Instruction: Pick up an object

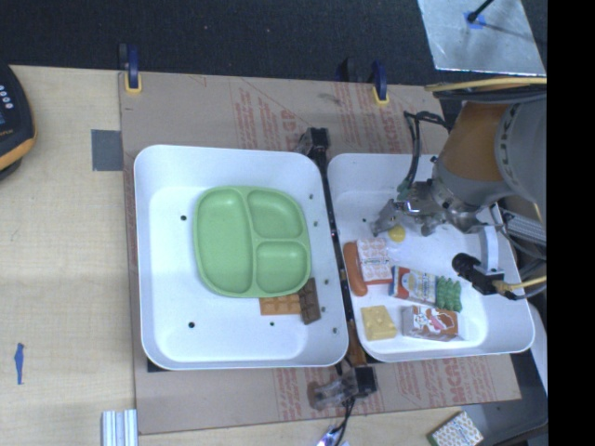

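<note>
My gripper (pixel 395 219) hangs low over the back part of the right bin (pixel 507 342), on the arm that reaches in from the right. A small yellow piece (pixel 398 234) lies just under its tip. In front of it lie a white packet with red print (pixel 375 260), an orange-brown sausage (pixel 352 268), a yellow cheese block (pixel 378 322), a red and white packet (pixel 414 284), a green toy (pixel 449 294) and a red printed packet (pixel 433 322). Nothing shows between the fingers.
The left bin (pixel 163 249) holds a green divided plate (pixel 251 240), with an orange block (pixel 280 306) and a dark brown block (pixel 310 301) at its front edge. The bins meet at a narrow ridge (pixel 332 249).
</note>
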Robot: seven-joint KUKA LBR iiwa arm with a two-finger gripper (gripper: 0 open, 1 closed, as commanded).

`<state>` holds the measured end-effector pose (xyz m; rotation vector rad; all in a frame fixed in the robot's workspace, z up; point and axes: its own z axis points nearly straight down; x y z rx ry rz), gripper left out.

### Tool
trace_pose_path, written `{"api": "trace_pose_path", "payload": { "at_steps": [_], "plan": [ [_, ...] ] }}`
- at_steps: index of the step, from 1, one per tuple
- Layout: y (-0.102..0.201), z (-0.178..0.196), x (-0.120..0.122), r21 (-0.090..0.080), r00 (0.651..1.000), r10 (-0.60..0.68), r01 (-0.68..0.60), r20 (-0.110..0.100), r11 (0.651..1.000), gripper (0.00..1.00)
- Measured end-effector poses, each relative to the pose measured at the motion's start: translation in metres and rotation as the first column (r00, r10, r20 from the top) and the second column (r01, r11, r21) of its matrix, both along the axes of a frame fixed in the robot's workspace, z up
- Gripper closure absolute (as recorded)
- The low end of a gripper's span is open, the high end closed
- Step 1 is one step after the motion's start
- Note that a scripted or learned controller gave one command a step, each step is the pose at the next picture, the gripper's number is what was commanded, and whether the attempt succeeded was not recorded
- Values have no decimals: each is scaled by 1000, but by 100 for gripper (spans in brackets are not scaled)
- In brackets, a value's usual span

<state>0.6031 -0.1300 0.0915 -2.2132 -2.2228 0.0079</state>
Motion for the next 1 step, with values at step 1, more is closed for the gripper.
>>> {"api": "trace_pose_path", "payload": {
  "at_steps": [1],
  "plan": [
    [-1,12,2,-2,1000,2,-2,4,1000,100]
  ]
}}
